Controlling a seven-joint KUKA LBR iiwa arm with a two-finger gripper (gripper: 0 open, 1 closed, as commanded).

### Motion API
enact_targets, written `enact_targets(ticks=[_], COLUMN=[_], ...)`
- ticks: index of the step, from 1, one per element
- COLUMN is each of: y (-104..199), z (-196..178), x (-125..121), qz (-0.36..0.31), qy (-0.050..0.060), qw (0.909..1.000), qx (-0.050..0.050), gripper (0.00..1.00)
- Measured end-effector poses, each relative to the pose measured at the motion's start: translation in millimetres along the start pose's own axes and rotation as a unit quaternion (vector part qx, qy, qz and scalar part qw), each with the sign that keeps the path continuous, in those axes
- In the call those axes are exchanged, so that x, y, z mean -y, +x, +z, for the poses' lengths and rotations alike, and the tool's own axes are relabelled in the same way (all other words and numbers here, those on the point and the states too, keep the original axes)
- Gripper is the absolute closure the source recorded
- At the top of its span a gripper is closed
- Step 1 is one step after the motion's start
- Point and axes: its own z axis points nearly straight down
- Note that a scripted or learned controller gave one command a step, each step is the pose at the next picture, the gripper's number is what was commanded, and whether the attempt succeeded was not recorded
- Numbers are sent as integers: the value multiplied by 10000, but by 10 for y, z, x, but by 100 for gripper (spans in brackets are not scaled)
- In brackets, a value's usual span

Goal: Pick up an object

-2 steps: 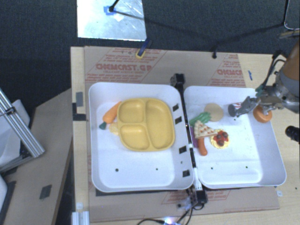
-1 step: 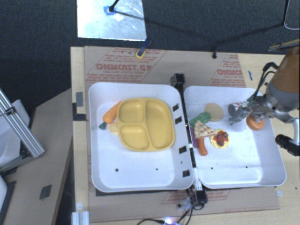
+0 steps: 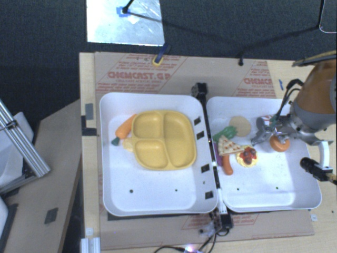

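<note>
On the bench, the left bin (image 3: 113,194) carries a yellow divided plate (image 3: 159,139) near its middle, and a toy carrot (image 3: 124,127) lies against the plate's rim at about ten o'clock, its green tip pointing down toward eight o'clock. Across the black hinge strip, the right bin (image 3: 274,191) holds a cluster of toy food along its left side: a green vegetable piece (image 3: 225,133) at the top of the cluster, a round tan cookie (image 3: 240,125) just at its two o'clock, a pizza slice (image 3: 229,145) below them, a small sausage (image 3: 227,165) at the slice's six o'clock, and a yellow pastry with red topping (image 3: 247,157) at its four o'clock. Further right, an orange round piece (image 3: 279,143) sits by the gripper (image 3: 267,132), which hangs low over the bin at the cluster's three o'clock; whether its fingers grasp anything cannot be told here. The grey arm (image 3: 316,101) enters from three o'clock.
</note>
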Motion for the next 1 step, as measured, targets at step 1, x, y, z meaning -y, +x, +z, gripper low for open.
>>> enact_targets(ticks=[1], y=[-11], z=[333], x=[-24], qz=[5], qy=[-48], qw=[10000], qx=[17], gripper=[0])
